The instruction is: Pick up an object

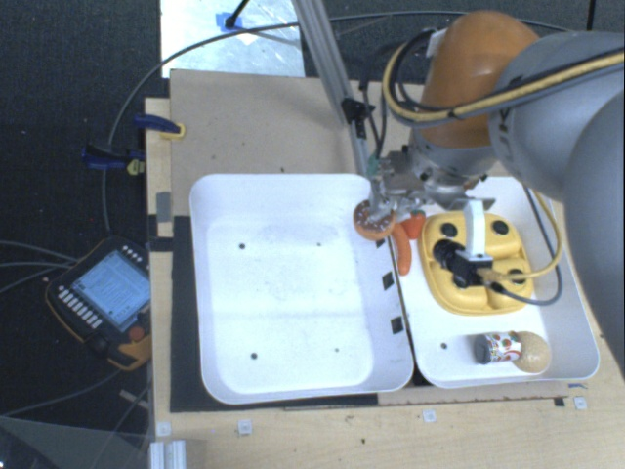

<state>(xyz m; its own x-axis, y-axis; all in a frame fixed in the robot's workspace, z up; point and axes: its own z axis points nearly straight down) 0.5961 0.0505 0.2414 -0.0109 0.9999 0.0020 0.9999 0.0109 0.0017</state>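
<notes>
Camera view: printed label [499, 348] wraps bottle, unreadable.

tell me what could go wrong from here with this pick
1. The small brown round object hangs by the pincer over the rim between the two bins; if it slips, it may land on the rim or in the left bin.
2. The arm is low over the yellow toy and orange carrot and may bump them.

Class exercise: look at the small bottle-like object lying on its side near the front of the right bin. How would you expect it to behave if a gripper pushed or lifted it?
The small bottle lies on its side and looks rounded, so a sideways push would probably roll it across the right bin. Its rounded pale end might slip between two fingers. It looks small, so likely light.
</notes>
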